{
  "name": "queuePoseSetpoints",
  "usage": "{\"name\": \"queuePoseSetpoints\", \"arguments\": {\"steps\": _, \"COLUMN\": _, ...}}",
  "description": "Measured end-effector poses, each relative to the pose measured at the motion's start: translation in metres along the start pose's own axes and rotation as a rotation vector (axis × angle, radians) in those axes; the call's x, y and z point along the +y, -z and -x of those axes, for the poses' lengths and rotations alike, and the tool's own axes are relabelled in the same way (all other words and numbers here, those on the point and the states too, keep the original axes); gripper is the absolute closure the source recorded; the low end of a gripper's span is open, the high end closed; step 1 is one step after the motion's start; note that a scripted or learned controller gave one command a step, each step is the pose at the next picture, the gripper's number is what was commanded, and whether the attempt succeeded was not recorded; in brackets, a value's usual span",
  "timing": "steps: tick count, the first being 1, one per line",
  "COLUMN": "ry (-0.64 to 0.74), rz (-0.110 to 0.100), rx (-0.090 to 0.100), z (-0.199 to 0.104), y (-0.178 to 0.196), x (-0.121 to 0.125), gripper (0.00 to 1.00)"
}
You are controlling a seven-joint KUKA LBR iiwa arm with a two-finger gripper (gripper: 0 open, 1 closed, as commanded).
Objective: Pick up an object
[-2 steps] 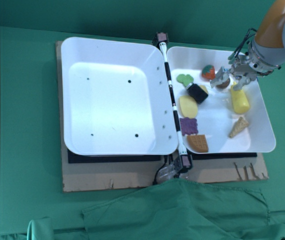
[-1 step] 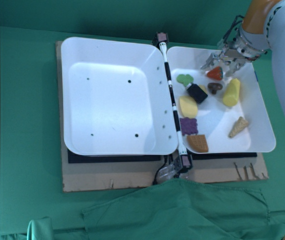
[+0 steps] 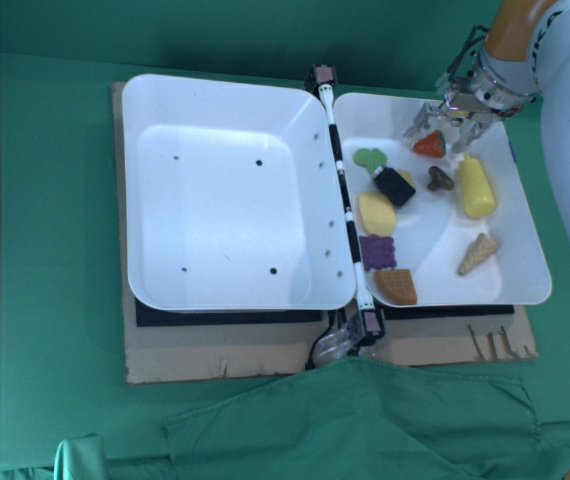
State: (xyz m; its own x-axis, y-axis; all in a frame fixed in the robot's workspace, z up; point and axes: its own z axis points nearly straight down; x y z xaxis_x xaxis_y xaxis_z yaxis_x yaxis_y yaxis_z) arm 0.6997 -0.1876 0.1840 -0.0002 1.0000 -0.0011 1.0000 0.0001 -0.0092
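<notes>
Two shallow white plastic bins are sitting side by side on a brown cardboard sheet (image 3: 175, 363), which is lying on green cloth (image 3: 55, 218). The left bin (image 3: 165, 118), glossy with rounded corners, is showing a few small dark dots on its floor. The right bin (image 3: 525, 278) is holding eight small toy foods. At its twelve o'clock a red strawberry-like piece (image 3: 429, 146) is sitting directly under the gripper (image 3: 449, 128), whose metal fingers are standing spread on either side of it; whether they are pressing on it I cannot tell. At about two o'clock a smooth yellow corn-like cylinder (image 3: 476, 186) is lying lengthwise, with a small brown mushroom (image 3: 439, 178) just beside it on its nine o'clock side. Toward ten o'clock a green broccoli piece (image 3: 368, 158) is touching a black block with a yellow end (image 3: 395, 185). Below these, along the nine o'clock wall, a rounded pale yellow lump (image 3: 376, 213), a knobbly purple grape cluster (image 3: 377, 253) and an orange gridded waffle piece (image 3: 396, 286) are lining up one after another. At five o'clock a tan wedge (image 3: 477, 253) is lying apart. A black-and-white striped bar (image 3: 343, 193) is running between the bins.
</notes>
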Motion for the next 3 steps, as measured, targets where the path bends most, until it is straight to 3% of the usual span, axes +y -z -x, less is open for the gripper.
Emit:
{"name": "queuePoseSetpoints", "arguments": {"steps": 1, "ry": -0.001, "rz": 0.003, "rx": 0.002, "z": -0.001, "y": 0.014, "x": 0.001, "gripper": 1.0}}
{"name": "queuePoseSetpoints", "arguments": {"steps": 2, "ry": -0.002, "rz": 0.01, "rx": -0.001, "z": 0.0, "y": 0.001, "x": -0.003, "gripper": 1.0}}
{"name": "queuePoseSetpoints", "arguments": {"steps": 3, "ry": -0.005, "rz": 0.023, "rx": -0.005, "z": 0.001, "y": 0.002, "x": -0.071, "gripper": 1.0}}
